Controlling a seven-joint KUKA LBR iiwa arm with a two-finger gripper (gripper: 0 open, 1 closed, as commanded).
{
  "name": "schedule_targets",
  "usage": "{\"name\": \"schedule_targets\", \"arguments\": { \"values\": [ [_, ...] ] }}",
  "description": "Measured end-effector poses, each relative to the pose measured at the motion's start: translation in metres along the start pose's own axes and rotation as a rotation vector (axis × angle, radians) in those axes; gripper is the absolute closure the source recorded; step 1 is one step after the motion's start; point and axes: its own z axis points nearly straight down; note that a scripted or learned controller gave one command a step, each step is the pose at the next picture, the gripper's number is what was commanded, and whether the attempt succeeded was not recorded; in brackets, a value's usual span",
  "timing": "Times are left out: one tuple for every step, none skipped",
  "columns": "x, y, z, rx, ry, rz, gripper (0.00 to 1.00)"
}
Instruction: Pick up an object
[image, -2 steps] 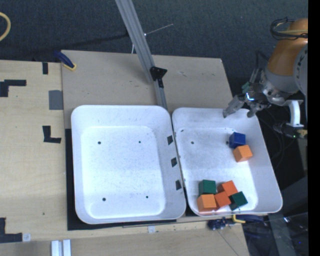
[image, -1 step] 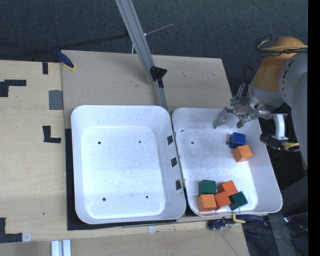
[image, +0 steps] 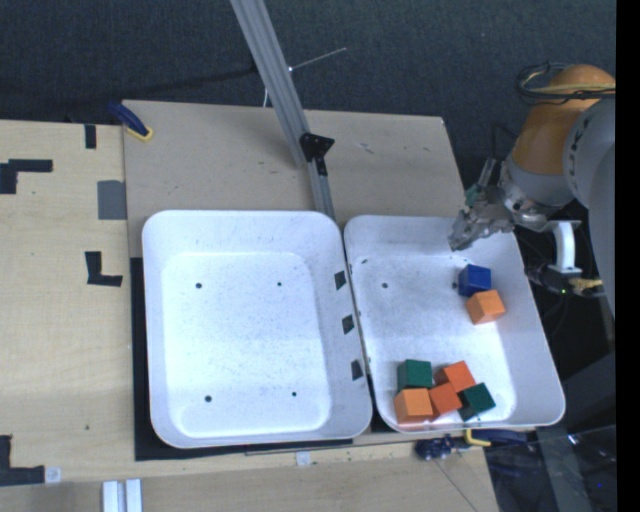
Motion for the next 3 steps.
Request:
{"name": "schedule_targets", "arguments": {
  "values": [
    [0.001, 0.004, -0.043, -0.005, 0.0, 0.001, 1.0],
    [0.002, 0.009, -0.107, -0.008, -0.001, 0.001, 1.0],
    [0.003, 0.01, -0.153, -0.006, 0.0, 0.001, 1.0]
  ]
}}
